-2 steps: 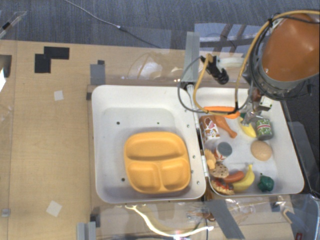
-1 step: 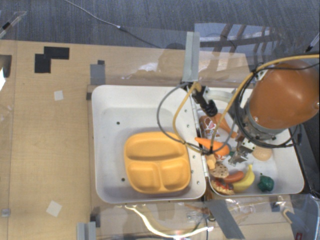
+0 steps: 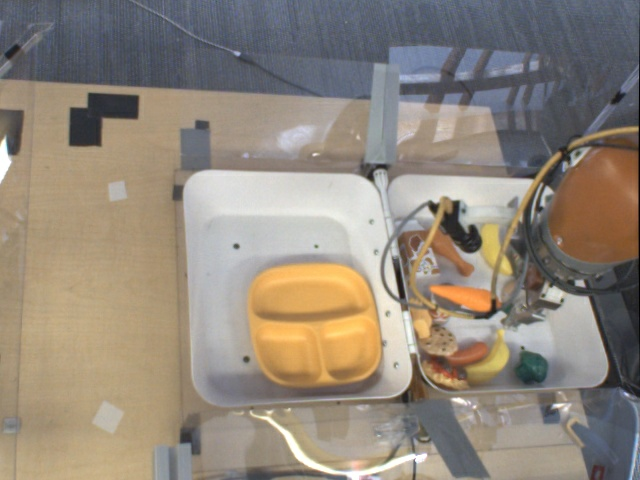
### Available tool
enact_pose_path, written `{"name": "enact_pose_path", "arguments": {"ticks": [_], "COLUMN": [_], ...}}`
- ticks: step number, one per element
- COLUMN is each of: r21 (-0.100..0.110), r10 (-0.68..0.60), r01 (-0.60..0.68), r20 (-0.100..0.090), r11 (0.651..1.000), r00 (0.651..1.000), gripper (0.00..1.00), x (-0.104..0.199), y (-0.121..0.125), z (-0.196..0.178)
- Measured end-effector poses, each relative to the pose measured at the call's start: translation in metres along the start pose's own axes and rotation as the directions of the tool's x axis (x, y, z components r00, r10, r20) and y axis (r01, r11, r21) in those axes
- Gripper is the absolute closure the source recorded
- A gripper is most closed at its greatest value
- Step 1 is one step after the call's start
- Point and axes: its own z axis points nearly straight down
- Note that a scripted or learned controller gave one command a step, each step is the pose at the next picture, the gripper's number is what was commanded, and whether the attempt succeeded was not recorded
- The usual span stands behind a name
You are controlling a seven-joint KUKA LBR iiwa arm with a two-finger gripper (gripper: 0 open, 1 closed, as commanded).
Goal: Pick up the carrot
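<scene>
The orange carrot (image 3: 462, 296) lies on its side in the middle of the right white bin (image 3: 580, 368), its tip pointing left. The arm's orange band (image 3: 598, 208) hangs over the bin's right side. Below it, my gripper (image 3: 521, 306) sits low in the bin, just off the carrot's right end. From this view I cannot make out whether it is touching the carrot.
Around the carrot lie a brown drumstick (image 3: 452, 254), a yellow piece (image 3: 493, 248), a banana (image 3: 491, 364), a green vegetable (image 3: 532, 367), a red sausage (image 3: 463, 353) and a cookie (image 3: 437, 341). The left bin (image 3: 215, 268) holds a yellow divided plate (image 3: 314, 323).
</scene>
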Motion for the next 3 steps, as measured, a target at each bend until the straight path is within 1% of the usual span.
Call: {"name": "enact_pose_path", "arguments": {"ticks": [1,2,3], "r21": [-0.002,0.005,0.0], "r10": [0.027,-0.061,-0.065], "r01": [-0.027,0.061,0.065], "r20": [-0.014,0.013,0.0], "r11": [1.0,0.998,0.998], "r00": [1.0,0.998,0.998], "gripper": [1.0,1.0,1.0], "x": [0.029,0.037,0.021], "y": [0.054,0.079,0.085], "z": [-0.134,0.048,0.037]}}
